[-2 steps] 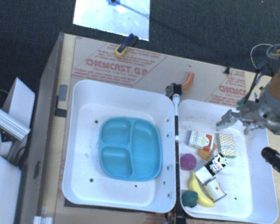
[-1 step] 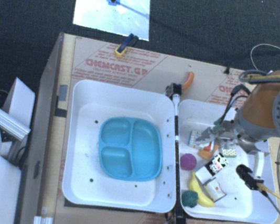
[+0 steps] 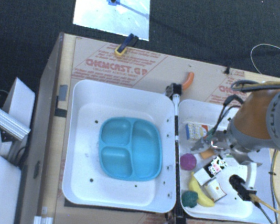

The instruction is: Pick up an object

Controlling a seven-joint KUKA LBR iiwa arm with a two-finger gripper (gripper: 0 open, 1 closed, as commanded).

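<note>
Down at the front of the right bin (image 3: 250, 216), a green ball (image 3: 189, 198) is sitting beside a yellow banana (image 3: 200, 192). I cannot tell how the gripper (image 3: 203, 144) is set. It should be dropping straight onto one toy.

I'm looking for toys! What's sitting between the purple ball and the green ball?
In the camera view, the yellow banana's left end lies between the purple ball and the green ball, in the right bin.
</note>
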